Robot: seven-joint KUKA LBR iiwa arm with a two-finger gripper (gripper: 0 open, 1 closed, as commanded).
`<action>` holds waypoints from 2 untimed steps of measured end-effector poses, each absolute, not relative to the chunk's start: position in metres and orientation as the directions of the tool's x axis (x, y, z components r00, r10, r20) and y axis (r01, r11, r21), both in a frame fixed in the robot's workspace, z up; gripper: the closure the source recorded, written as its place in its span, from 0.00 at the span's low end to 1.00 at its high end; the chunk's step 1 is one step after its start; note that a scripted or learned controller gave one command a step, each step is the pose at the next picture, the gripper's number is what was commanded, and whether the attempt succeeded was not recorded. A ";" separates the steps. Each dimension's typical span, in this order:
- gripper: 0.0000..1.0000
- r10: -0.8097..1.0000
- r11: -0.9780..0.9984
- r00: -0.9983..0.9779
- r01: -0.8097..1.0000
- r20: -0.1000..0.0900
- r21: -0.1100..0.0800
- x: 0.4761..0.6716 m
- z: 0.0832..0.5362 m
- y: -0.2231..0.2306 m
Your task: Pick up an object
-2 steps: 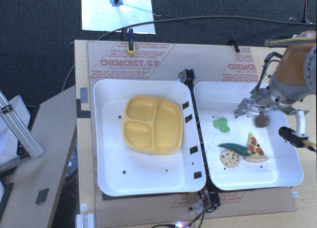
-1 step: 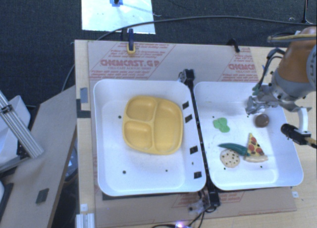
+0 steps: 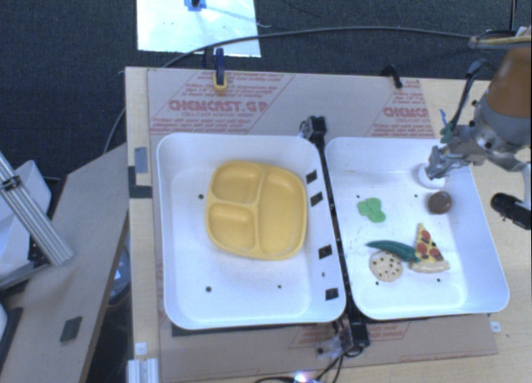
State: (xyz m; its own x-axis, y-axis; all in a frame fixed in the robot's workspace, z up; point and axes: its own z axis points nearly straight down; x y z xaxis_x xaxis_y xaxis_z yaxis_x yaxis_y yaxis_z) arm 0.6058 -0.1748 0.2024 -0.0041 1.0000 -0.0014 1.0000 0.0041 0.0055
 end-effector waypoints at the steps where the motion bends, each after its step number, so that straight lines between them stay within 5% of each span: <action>1: 1.00 1.000 0.005 -0.005 1.000 -0.001 0.004 0.607 0.224 -0.175; 2: 1.00 1.000 0.008 -0.008 1.000 0.001 0.000 0.582 0.229 -0.126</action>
State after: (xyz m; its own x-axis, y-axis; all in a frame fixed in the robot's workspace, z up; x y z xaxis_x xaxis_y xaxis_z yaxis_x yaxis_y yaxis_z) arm 0.5818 -0.1263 0.2291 -0.0082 1.0000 0.0013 1.0000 0.0082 0.0004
